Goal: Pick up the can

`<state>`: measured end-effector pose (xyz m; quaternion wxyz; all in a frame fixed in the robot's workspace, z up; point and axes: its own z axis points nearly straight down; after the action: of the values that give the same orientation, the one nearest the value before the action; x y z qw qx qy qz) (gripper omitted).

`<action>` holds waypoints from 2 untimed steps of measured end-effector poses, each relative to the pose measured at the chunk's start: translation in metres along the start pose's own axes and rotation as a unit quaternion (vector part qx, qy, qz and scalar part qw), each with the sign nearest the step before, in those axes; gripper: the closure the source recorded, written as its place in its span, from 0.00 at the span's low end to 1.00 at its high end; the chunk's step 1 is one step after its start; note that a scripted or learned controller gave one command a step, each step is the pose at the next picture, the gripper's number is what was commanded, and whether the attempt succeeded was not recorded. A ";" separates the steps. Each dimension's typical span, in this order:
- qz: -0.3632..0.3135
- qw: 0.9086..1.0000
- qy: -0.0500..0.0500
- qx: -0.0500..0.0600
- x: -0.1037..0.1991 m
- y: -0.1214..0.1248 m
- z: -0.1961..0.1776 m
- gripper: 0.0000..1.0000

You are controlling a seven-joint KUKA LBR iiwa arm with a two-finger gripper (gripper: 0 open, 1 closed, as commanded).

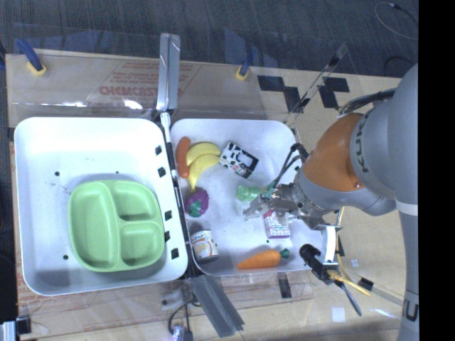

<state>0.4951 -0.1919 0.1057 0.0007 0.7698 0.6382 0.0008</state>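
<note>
Judging the reach unfinished, we find the can (203, 245) upright in the right bin's (220, 130) near-left corner, well apart from the gripper (264, 206), whose fingers' state we cannot tell, so it must travel left.

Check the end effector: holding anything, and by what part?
Cannot be told. The end effector sits low in the right bin, over a small red-and-white item. The can lies apart, untouched, by the divider.
</note>
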 end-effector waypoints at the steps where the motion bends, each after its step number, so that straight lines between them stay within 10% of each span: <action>1: -0.081 0.997 0.000 0.002 0.107 -0.038 -0.166 0.00; 2: -0.002 1.000 -0.001 0.004 0.176 -0.053 -0.107 0.00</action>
<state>0.4759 -0.0090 0.2124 -0.0017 0.7687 0.6396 -0.0023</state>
